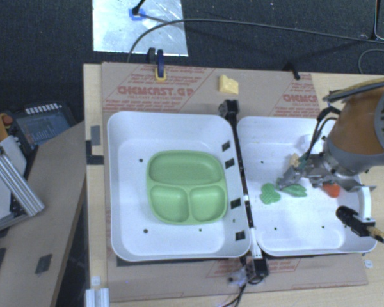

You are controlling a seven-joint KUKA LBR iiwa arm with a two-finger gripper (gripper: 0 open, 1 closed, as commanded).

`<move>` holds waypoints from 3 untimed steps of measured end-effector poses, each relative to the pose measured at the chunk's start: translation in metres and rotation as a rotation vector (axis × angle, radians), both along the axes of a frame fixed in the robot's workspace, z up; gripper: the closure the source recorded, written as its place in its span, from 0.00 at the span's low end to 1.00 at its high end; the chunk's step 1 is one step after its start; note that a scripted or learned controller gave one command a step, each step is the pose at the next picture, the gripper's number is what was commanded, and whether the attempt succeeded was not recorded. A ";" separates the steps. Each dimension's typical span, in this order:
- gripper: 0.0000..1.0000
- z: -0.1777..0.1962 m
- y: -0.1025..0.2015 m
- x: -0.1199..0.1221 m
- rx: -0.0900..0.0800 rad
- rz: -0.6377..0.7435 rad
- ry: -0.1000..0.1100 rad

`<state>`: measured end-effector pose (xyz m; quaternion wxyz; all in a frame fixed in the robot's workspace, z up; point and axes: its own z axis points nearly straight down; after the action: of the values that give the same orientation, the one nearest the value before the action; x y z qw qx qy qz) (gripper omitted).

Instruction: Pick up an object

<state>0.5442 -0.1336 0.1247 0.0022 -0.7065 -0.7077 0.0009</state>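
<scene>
Two small green leaf-shaped pieces lie in the right bin [294, 235]: one [269, 194] towards the bin's left side, the other [298, 190] just right of it. My gripper [288, 180] is low over the bin, right at the second green piece, and its tip partly covers that piece. A small red object [333, 190] lies just right of the gripper, half hidden under the wrist. In the left bin [131, 139], a green divided plate [185, 185] lies flat.
A black divider with clips [238, 184] runs between the two bins. A yellow block [228, 84] and a blue-yellow clamp [159, 66] sit on the cardboard behind the bins. Cables cross the dark floor at the back.
</scene>
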 end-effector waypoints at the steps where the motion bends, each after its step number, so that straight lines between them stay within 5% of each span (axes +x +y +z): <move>1: 0.00 -0.040 0.000 0.001 -0.002 -0.002 -0.006; 2: 1.00 -0.026 0.000 0.004 -0.002 0.000 -0.015; 3: 1.00 0.034 -0.008 0.004 -0.004 0.001 -0.011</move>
<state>0.5483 -0.1419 0.1589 -0.0031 -0.7062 -0.7080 -0.0016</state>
